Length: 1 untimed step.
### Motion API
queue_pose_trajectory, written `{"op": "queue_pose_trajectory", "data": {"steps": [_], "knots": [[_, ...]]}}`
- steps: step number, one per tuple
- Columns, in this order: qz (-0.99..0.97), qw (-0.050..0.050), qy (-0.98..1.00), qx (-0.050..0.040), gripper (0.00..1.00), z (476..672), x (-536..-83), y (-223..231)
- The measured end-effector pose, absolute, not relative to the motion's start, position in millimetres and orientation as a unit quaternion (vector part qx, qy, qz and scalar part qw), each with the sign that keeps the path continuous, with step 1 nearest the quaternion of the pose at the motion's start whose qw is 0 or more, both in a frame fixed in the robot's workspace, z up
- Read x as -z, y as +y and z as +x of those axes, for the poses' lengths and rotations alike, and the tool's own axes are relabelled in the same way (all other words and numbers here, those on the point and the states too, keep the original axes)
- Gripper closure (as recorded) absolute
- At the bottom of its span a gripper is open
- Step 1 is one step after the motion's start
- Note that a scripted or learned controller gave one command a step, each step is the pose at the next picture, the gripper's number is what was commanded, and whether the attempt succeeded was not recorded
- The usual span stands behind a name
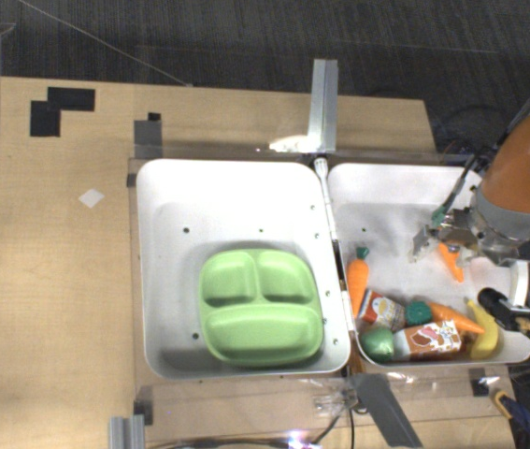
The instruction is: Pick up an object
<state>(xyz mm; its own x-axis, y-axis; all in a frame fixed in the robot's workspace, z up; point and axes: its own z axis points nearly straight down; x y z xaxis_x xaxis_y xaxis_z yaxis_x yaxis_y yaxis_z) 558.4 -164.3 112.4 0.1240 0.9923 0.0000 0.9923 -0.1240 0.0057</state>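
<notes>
On the wooden tabletop [50, 279], the shallow white plastic bin on the left [166, 204] carries a light green moulded tray with three compartments [260, 305], lying flat toward the near side.

The matching white bin to the right [386, 195] holds the candidates for the pick. Against its left wall stands a long orange toy carrot with a green tip [358, 283], and along the near wall sits a heap: a round green ball-like piece [377, 344], a small red and white printed carton [430, 340], a dark teal rounded lump [419, 311], another orange carrot shape [459, 318] and a yellow toy banana [485, 333]. The carton carries printing, but it is too small to read, and no brand can be made out.

Further right, the grey arm's wrist with its orange band [522, 171] hangs over the bin's right half, the gripper [444, 241] low above the floor. A small orange piece [453, 262] lies right at the fingertips; whether the jaws are apart or clamped on it I cannot tell.

The step looks like the grasp itself. Next would be a firm close and a straight lift, clear of the heap nearby.
</notes>
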Motion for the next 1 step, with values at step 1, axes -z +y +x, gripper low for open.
{"op": "queue_pose_trajectory", "data": {"steps": [1], "knots": [[0.749,0.004,0.663,-0.0038,1.00,560.4,-124.0,-163.5]]}}
